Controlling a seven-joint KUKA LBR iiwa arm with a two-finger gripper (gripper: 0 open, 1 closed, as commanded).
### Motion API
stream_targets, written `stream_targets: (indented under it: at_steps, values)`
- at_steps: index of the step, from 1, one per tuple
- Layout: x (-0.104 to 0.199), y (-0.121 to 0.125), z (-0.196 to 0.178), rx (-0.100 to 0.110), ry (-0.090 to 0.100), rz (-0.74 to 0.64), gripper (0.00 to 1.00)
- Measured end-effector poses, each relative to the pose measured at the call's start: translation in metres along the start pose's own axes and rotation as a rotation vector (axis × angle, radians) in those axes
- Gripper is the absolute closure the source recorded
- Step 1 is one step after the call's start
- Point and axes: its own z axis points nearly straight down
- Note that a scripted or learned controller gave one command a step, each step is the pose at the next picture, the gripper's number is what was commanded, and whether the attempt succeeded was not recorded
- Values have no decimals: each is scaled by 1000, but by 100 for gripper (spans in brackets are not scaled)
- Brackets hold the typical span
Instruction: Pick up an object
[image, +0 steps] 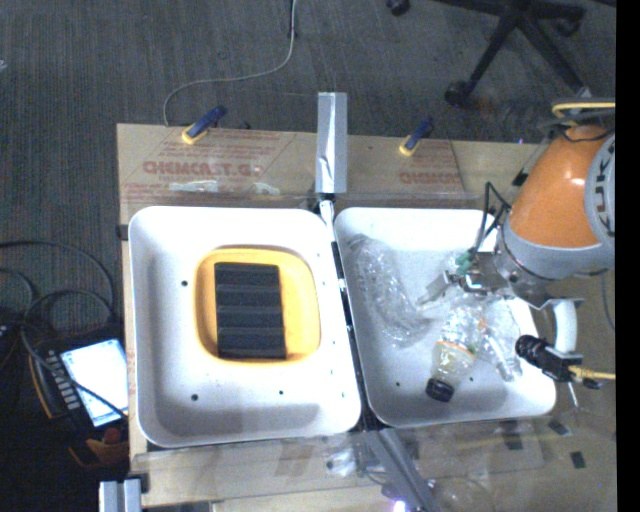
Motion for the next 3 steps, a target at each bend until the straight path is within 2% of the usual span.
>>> stream_targets:
  at_steps: [1, 2, 3]
  values:
    - [-36, 0, 93, -25, -8, -176, 0]
    - [-46, -4, 47, -4, -1, -177, 0]
    - [-78, 39, 92, -6, 2, -76, 0]
